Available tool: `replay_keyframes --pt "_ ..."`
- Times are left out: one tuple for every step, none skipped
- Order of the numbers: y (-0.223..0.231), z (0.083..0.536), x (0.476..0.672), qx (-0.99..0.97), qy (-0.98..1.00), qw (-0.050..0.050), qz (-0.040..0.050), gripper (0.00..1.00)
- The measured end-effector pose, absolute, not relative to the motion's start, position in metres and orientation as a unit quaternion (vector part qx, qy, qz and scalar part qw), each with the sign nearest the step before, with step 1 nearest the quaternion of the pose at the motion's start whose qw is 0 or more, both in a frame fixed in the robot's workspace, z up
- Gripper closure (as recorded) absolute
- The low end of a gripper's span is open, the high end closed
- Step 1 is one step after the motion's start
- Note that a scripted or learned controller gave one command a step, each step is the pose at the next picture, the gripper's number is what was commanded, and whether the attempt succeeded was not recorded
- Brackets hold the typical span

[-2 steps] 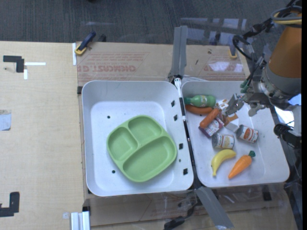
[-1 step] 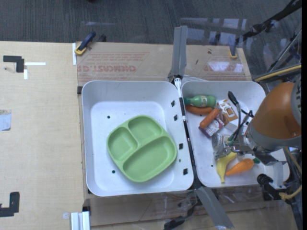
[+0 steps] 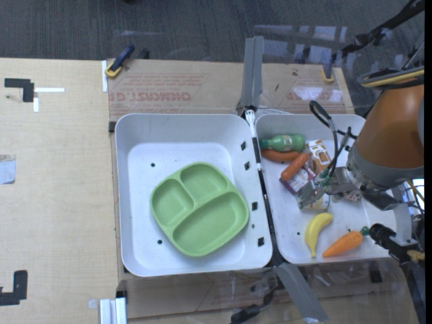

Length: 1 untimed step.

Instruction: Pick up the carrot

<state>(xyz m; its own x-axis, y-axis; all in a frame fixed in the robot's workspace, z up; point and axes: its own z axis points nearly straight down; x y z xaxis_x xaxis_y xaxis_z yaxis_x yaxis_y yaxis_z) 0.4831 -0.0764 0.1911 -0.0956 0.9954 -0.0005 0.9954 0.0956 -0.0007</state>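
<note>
reaching in over the right bin, the arm carries its gripper low among the clutter near the bin's middle, and whether it is spread or closed i cannot tell, since the metal parts blur into the wrapper beneath them. nothing can be seen held in it.

the carrot lies below and a little to the right of the gripper in this view, near the bin's bottom rim, its green top pointing up-right toward the arm's base. the banana sits between gripper and carrot, just beside the carrot's tip; whether they touch is hard to say. above and to the left of the gripper lie a green bottle, an orange sausage-like piece, and a snack packet. the left bin with its green divided plate is well apart and plays no part.

to do this step well, i judge the gripper should lift clear of the wrapper first, shift toward the carrot's thick middle, and turn so it closes across the narrow width, not along the length. coming down on the half away from the banana lessens the chance of nudging or catching the fruit. the bin wall close by leaves little room on that side, so a steep, straight descent looks safest.
</note>
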Motion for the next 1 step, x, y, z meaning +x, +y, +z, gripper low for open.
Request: replay_keyframes --pt "-0.1423 0.1599 0.477 -0.645 -0.764 0.001 0.0011 0.0"
